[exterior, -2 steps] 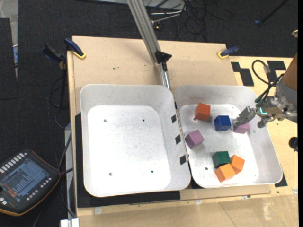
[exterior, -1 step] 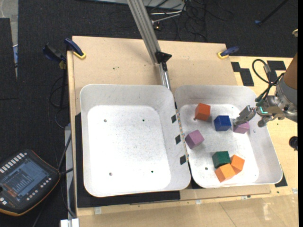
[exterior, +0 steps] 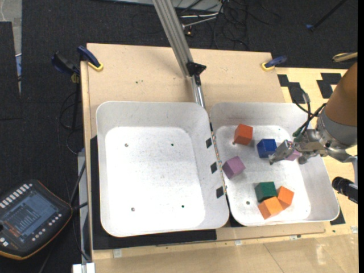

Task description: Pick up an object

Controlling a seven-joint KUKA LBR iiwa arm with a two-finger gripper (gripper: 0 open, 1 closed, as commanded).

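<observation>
The arm (exterior: 341, 115) is reaching in from the right edge, its wrist angling down over the right bin (exterior: 318, 209) beside the left bin (exterior: 114, 169). In the right bin a purple cube (exterior: 234, 166) is lying near the divider, an orange cube (exterior: 243, 135) is sitting above it, and a blue cube (exterior: 266, 148) is resting just left of the gripper (exterior: 287, 152). A green cube (exterior: 265, 191) is touching two orange blocks (exterior: 277, 202) below. The gripper is hovering low beside the blue cube, with something pale purple (exterior: 293, 155) showing at its tip; whether its fingers are apart or together cannot be told.
</observation>
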